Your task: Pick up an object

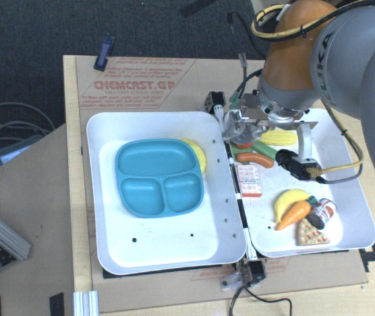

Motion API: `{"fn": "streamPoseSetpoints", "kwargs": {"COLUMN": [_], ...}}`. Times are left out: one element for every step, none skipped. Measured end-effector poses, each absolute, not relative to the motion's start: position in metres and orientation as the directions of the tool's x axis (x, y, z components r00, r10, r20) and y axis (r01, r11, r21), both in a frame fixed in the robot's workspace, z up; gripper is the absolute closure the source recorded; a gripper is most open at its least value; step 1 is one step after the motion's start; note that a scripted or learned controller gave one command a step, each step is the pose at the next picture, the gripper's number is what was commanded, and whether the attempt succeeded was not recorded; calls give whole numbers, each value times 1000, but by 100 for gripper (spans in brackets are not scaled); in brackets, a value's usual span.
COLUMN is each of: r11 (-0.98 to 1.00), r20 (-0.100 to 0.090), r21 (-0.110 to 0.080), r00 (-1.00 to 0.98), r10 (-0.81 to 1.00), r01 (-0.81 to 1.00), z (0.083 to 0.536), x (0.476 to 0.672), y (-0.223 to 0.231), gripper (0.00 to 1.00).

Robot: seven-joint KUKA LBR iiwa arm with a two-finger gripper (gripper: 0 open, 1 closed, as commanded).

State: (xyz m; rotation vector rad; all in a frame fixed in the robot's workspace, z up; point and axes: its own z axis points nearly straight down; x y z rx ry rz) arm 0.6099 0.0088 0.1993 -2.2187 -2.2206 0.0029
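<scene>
Hovering end effector (243, 129), grip unreadable | hot dog (254, 157) below, long axis left-right, slightly tilted

You have two bins side by side on the counter (141, 78). In the left bin (108, 242) sits a tray (159, 178). In the right bin (355, 209), a hot dog (253, 157) lies at the back, a box (248, 180) before it, and a banana (287, 201), carrot (292, 215) and pizza slice (311, 234) near the front.
</scene>
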Motion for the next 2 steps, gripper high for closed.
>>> {"fn": "streamPoseSetpoints", "kwargs": {"r11": [0, -1], "r20": [1, 0], "r21": [-2, -2], "r00": [0, 1], "r10": [1000, 1000], "r01": [1000, 1000], "z": [235, 204], "x": [572, 542], "y": [18, 0], "gripper": [100, 100]}}
